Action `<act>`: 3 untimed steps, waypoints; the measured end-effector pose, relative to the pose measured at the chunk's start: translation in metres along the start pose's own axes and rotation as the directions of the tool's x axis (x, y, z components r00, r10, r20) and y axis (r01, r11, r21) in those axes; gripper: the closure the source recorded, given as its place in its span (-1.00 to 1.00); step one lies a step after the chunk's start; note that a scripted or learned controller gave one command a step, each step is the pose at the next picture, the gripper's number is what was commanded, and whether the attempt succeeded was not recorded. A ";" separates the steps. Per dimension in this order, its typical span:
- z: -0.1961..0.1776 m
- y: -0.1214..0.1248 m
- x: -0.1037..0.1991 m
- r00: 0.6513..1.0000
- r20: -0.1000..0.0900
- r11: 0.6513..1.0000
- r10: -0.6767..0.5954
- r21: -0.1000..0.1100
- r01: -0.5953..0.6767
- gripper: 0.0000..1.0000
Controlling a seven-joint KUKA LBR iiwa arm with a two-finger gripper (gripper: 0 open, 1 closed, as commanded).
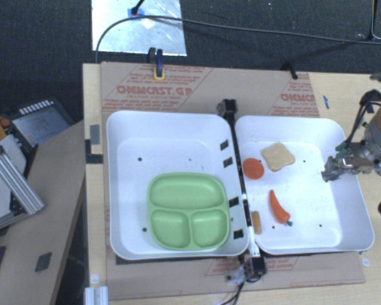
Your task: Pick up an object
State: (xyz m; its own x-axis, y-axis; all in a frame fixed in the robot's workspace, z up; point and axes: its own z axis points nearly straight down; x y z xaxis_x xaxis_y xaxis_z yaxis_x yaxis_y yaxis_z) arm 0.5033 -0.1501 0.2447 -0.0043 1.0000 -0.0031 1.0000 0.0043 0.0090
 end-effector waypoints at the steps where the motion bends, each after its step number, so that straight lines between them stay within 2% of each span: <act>1: -0.036 0.002 -0.001 1.000 -0.001 1.000 0.000 0.003 0.000 1.00; 2: -0.038 0.013 0.055 1.000 -0.004 1.000 -0.005 0.005 0.005 1.00; 3: -0.022 0.026 0.112 1.000 -0.006 1.000 -0.005 0.008 0.005 1.00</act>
